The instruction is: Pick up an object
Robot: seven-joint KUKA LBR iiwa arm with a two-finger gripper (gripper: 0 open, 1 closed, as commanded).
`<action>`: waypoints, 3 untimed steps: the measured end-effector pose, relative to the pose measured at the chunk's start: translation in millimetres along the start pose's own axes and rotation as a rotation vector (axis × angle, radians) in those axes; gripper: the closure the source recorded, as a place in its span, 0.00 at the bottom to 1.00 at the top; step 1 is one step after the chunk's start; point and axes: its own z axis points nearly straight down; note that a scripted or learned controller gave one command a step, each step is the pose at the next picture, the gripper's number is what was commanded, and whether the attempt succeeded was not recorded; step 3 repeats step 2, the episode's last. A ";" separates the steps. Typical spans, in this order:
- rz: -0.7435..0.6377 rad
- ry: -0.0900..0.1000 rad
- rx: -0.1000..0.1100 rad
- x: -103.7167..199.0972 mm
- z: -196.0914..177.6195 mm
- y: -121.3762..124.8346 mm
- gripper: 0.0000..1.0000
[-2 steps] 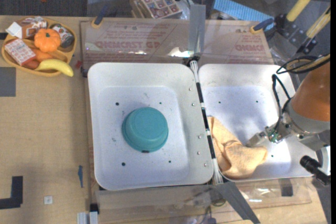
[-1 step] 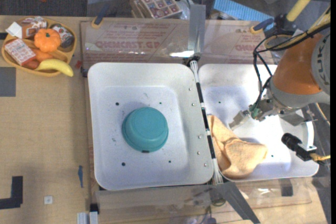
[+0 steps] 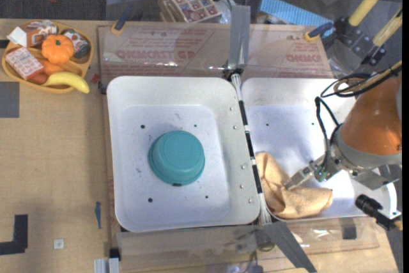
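Teal bowl [image 3: 177,157] left bin [image 3: 128,99], cloth [image 3: 291,195] right.

— Any lettering you can make out?
— Red print runs across the two clear panels [image 3: 167,51] standing along the far edge of the bins, but it shows mirrored and too faint to read.
— And the patterned box [image 3: 190,3] beyond them?
— Squares with marks on its lid, none legible. No numbers or brands anywhere.

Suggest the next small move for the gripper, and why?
Probably ease down and close on the tan cloth. The gripper sits at its crumpled top in the right bin, and no cloth shows between the fingers. The teal bowl lies farther off.
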 end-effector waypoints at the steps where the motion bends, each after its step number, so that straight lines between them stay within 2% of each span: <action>1: 0.295 -0.003 0.002 -61.7 0.9 11.3 0.00; 2: 0.085 0.000 0.002 -59.5 1.9 118.1 0.00; 3: 0.085 0.000 0.002 -59.5 1.9 118.1 0.00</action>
